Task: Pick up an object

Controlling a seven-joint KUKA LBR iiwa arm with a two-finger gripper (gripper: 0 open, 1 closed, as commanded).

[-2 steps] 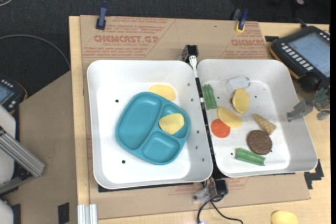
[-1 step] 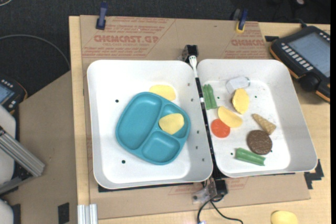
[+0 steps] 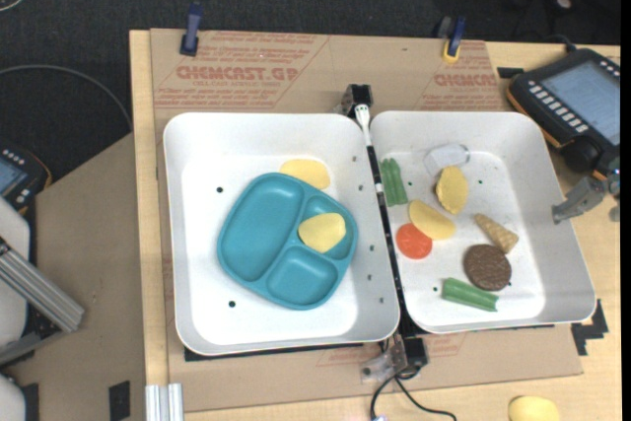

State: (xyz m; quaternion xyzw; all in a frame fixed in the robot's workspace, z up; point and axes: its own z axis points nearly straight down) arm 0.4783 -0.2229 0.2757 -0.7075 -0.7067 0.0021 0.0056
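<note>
The gripper (image 3: 577, 202) idles at the right bin's (image 3: 552, 296) rim, grip state unclear; the crowded brown cookie (image 3: 488, 266) could slip.

At about 3 o'clock in the camera view, close to the frame's edge, a small grey part of the hand (image 3: 582, 199) juts in, its tip slanting toward 8 o'clock. It is too small and dim to tell more of its pose.

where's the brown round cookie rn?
In the right bin, near its front right corner: the brown round cookie sits just below the tan cone piece and above the green piece.
</note>
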